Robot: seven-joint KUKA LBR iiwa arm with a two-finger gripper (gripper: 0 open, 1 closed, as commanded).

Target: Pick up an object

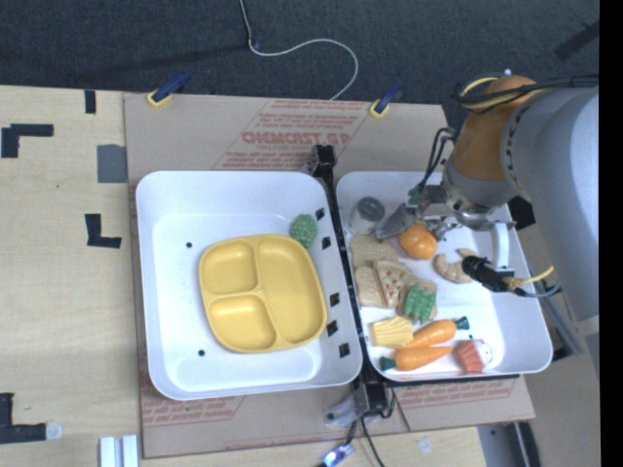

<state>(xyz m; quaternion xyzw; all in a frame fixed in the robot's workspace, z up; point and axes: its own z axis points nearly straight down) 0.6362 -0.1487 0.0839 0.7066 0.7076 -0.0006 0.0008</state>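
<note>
The right bin (526, 343) holds toy food: an orange round fruit (419, 242), a tan peanut-shaped piece (451, 267), crackers (380, 282), a green broccoli piece (421, 303), a yellow wedge (391, 333), two carrots (425, 346) and a red strawberry-like piece (470, 357). My gripper (417, 216) hangs low in the upper part of this bin, right above the orange fruit. A grey finger (392, 224) slants down to the left of the fruit. I cannot tell whether the fruit sits between the fingers.
The left bin (165, 290) holds a yellow divided plate (261, 292) and a small green piece (304, 228) at the plate's upper right. A grey round disc (370, 208) lies in the right bin's upper left corner. The arm's orange band (484, 144) rises at the right.
</note>
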